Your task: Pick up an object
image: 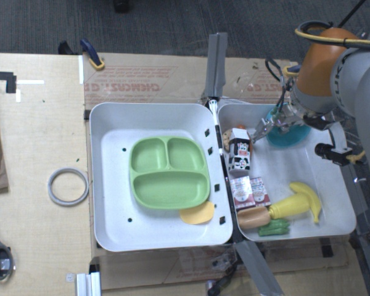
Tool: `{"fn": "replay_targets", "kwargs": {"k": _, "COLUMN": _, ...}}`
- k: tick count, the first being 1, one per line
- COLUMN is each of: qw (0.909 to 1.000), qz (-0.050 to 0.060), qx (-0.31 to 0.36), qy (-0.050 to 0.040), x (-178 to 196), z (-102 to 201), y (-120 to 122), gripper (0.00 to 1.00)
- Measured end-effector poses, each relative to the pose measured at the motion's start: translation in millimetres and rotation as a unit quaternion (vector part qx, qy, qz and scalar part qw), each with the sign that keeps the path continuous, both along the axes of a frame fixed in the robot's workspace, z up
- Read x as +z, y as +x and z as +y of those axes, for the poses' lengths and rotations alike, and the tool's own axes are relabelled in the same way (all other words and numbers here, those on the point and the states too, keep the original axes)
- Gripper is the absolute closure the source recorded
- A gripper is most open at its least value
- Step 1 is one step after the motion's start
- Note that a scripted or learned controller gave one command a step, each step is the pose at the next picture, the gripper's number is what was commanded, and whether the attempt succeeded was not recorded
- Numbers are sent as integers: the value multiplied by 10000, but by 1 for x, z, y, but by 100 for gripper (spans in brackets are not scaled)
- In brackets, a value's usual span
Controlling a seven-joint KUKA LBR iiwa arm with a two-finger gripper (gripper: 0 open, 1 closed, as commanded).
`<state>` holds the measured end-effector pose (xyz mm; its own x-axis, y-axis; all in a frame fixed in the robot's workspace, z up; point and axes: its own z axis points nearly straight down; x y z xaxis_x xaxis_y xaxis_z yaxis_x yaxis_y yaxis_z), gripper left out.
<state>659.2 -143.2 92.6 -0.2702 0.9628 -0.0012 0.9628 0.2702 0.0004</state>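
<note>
You see the gripper [277,123] low over the smooth teal bowl [288,134] at the back of the right bin [333,227]; I cannot tell its state. The glossy green divided plate [169,172] lies in the left bin [105,184], a banana [297,203] near front.

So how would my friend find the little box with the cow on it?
Look in the right bin, along its left wall near the divider. The cow box stands there, white with black patches, above a pink and white packet. It is the only black-and-white thing among the colourful toys.
</note>
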Motion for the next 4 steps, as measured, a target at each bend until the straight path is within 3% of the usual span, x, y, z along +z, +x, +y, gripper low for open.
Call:
{"fn": "replay_targets", "kwargs": {"k": 1, "qw": 10000, "qz": -7, "qx": -9, "qy": -11, "x": 13, "z": -2, "y": 1, "gripper": 100}}
{"fn": "replay_targets", "kwargs": {"k": 2, "qw": 10000, "qz": 33, "qx": -18, "qy": -8, "x": 20, "z": -3, "y": -1, "gripper": 100}}
{"fn": "replay_targets", "kwargs": {"k": 3, "qw": 9926, "qz": 65, "qx": 1213, "qy": 12, "x": 40, "z": -25, "y": -4, "gripper": 100}}
{"fn": "replay_targets", "kwargs": {"k": 4, "qw": 9781, "qz": -13, "qx": 2081, "qy": -10, "x": 115, "z": 9, "y": 0, "gripper": 100}}
